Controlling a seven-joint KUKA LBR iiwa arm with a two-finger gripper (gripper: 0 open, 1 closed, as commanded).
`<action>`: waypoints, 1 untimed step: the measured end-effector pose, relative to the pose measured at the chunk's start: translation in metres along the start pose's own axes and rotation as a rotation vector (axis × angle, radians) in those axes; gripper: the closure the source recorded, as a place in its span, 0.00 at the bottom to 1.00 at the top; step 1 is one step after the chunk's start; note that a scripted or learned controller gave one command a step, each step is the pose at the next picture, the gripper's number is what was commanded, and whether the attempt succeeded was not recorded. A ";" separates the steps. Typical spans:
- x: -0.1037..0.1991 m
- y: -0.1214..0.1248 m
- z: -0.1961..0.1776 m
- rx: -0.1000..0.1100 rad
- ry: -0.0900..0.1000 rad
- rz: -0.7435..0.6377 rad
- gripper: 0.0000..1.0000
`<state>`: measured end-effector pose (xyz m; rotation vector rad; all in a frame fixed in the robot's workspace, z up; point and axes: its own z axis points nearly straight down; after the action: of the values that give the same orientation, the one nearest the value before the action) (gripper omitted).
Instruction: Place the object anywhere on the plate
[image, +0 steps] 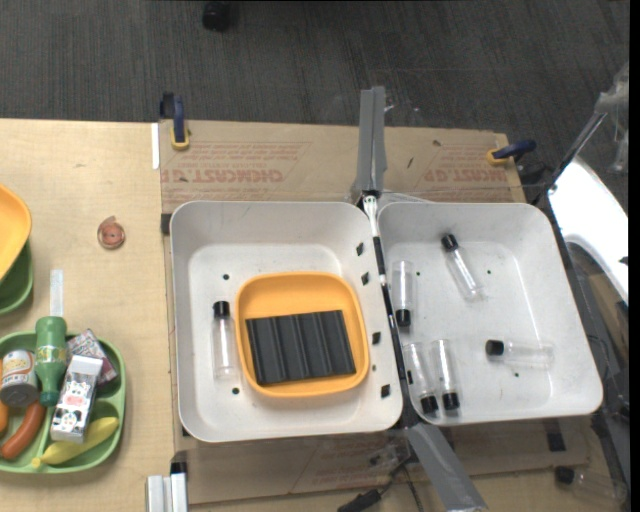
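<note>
Lying beside orange plate (300, 335): vial (222, 338), left bin (190, 250); claw state apparently indeterminable.

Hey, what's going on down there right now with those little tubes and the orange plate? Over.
Orange plate in left bin, black ridged block on it. One vial beside the plate, five vials in right bin. Nothing blocking the plate.

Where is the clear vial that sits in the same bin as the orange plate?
In the camera view, the vial lies in the left bin, just left of the orange plate, black cap pointing away from the camera.
</note>
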<state>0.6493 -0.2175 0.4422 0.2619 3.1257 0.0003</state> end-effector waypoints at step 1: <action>0.106 -0.009 -0.001 0.000 0.001 0.012 0.00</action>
<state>0.5437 -0.2089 0.4423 0.2804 3.1257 -0.0001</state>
